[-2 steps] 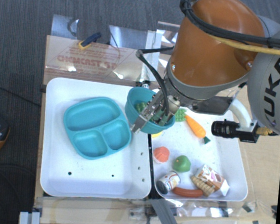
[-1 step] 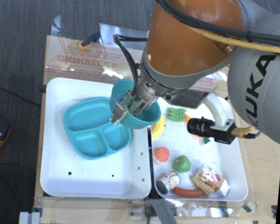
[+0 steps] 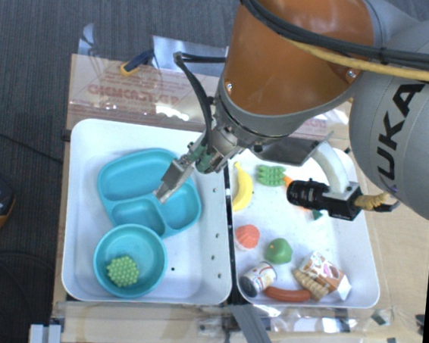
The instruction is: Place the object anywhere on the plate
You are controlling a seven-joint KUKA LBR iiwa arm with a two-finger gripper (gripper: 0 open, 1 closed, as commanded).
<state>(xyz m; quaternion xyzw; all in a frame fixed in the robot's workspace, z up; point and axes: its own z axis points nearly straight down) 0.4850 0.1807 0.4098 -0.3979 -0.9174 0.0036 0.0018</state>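
Observation:
A light blue divided plate (image 3: pixel 134 174) lies in the left bin (image 3: pixel 79 198), towards its back. My gripper (image 3: pixel 167 188) hangs over the plate's right side, near the divider between its compartments, pointing down and to the left. Its fingers look shut, and I see nothing between them. Nothing lies on the plate's visible compartments. In front of the plate stands a blue bowl (image 3: pixel 106 241) holding a green pea cluster (image 3: pixel 122 270).
The right bin (image 3: pixel 364 255) holds a banana (image 3: pixel 241 189), a green leafy toy (image 3: pixel 270 175), a red-orange fruit (image 3: pixel 247 236), a green lime (image 3: pixel 279 251), a small can (image 3: pixel 258 277), a sausage (image 3: pixel 290 294) and a wrapped snack (image 3: pixel 319 275). The arm looms over both bins' backs.

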